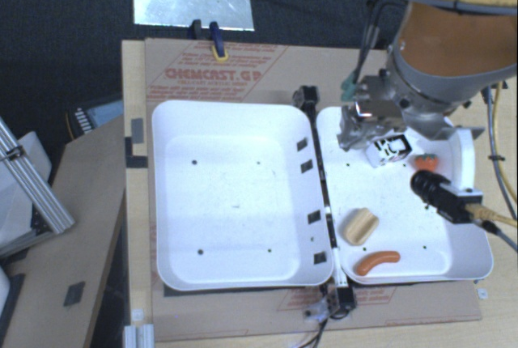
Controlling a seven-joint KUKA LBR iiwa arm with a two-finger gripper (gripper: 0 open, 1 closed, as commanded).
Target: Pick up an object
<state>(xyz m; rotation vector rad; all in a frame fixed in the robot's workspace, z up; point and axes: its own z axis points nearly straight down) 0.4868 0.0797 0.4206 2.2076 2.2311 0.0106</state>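
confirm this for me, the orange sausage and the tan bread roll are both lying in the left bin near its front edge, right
Not quite: the camera view shows the orange sausage and the tan bread roll lying in the right bin, not the left one. They do sit near its front edge, the roll just behind the sausage.

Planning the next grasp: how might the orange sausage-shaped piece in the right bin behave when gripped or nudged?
The sausage looks rounded and elongated, so it may roll sideways if nudged. Its smooth, glossy skin could slip between fingers. It seems small, likely light, lying near the bin's front wall.
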